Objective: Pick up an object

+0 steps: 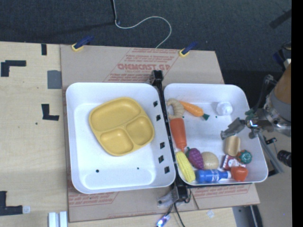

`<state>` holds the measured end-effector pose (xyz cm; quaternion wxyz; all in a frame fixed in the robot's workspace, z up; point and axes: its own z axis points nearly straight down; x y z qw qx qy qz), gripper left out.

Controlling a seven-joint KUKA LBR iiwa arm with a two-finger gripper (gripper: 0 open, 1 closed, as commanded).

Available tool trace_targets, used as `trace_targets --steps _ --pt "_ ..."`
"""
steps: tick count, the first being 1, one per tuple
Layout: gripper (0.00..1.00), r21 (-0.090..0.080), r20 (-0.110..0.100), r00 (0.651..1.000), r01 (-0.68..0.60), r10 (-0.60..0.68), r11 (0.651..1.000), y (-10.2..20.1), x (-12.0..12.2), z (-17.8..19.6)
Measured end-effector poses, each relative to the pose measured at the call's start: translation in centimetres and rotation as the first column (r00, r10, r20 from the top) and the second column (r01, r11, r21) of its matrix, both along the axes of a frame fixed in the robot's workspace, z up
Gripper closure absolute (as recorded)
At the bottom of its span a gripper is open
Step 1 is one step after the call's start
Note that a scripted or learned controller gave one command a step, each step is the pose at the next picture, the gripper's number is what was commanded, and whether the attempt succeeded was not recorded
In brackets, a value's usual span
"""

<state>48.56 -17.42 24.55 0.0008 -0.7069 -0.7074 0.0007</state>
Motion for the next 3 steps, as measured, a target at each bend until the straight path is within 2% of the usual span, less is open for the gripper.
trace_targets --steps 1,2,3 --pt "1.0 0.0 -0.001 1.0 -0.001 0.001 1.0 0.0 0.0 1.0" --pt "1.0 0.001 0.005 1.0 -0.008 0.008 1.0 7.5 -0.1 6.1" --pt "1.0 0.002 -0.007 1.0 -0.006 0.006 1.0 15.0 -0.3 -1.7"
